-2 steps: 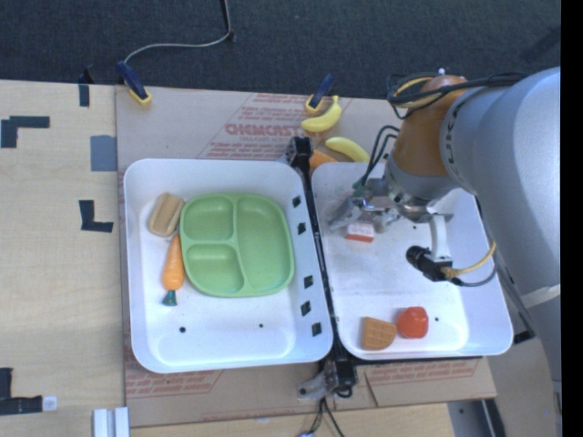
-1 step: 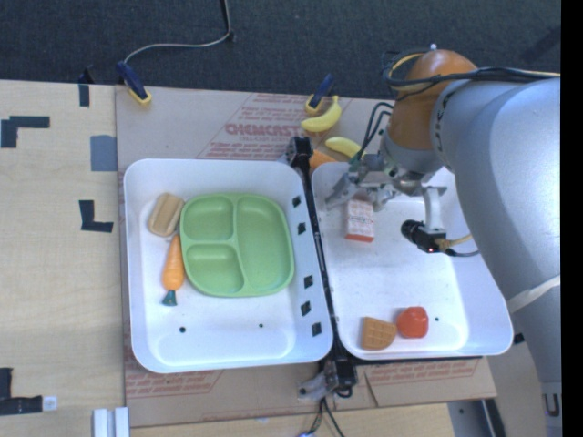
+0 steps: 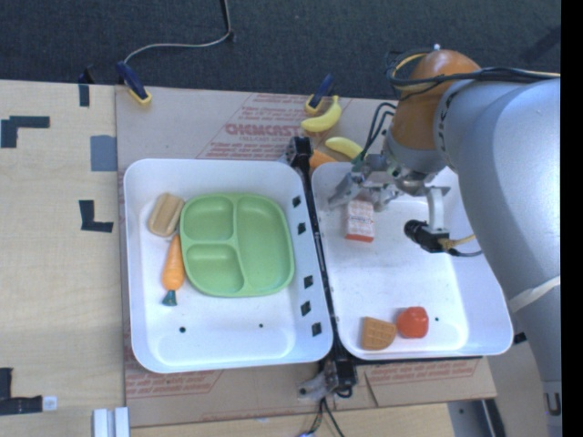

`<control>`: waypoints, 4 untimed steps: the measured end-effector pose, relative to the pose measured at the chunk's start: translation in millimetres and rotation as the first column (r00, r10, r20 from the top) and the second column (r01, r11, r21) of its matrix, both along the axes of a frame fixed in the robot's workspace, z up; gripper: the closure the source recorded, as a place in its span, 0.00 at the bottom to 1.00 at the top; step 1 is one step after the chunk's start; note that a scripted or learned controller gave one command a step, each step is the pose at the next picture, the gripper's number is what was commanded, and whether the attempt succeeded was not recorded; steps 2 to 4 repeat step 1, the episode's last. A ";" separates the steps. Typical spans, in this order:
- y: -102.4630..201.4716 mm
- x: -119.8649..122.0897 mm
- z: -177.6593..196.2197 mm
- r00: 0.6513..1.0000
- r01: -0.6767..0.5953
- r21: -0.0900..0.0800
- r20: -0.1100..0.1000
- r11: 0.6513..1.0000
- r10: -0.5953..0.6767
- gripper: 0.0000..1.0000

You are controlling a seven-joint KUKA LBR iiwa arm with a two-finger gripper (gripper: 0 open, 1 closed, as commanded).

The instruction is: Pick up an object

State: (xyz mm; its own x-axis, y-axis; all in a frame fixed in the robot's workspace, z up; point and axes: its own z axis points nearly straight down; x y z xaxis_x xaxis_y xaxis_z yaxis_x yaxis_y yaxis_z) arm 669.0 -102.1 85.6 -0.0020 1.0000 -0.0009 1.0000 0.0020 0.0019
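Note:
My gripper [image 3: 364,192] hangs over the upper part of the right bin [image 3: 455,285], its two fingers spread apart. Just below the fingertips a small white and red carton [image 3: 361,220] lies on the bin floor, with nothing gripped between the fingers. A yellow banana [image 3: 344,147] and an orange piece [image 3: 319,159] sit at the bin's top left corner, partly behind the gripper. At the bin's near edge lie a red tomato-like piece [image 3: 414,322] and a tan waffle piece [image 3: 376,333].
The left bin [image 3: 219,340] holds a green divided plate [image 3: 237,244], a bread slice [image 3: 165,214] and a carrot [image 3: 173,264]. A second banana [image 3: 323,116] lies outside on the cardboard behind the bins. The arm's grey body [image 3: 510,153] overhangs the right bin's right side.

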 end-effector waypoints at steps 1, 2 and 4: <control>0.0 0.0 10.0 1.000 -0.001 -0.002 0.000 1.000 0.001 1.00; 0.0 0.0 10.0 1.000 -0.001 -0.002 0.000 1.000 0.001 1.00; 0.0 0.0 10.0 1.000 -0.001 -0.002 0.000 1.000 0.001 1.00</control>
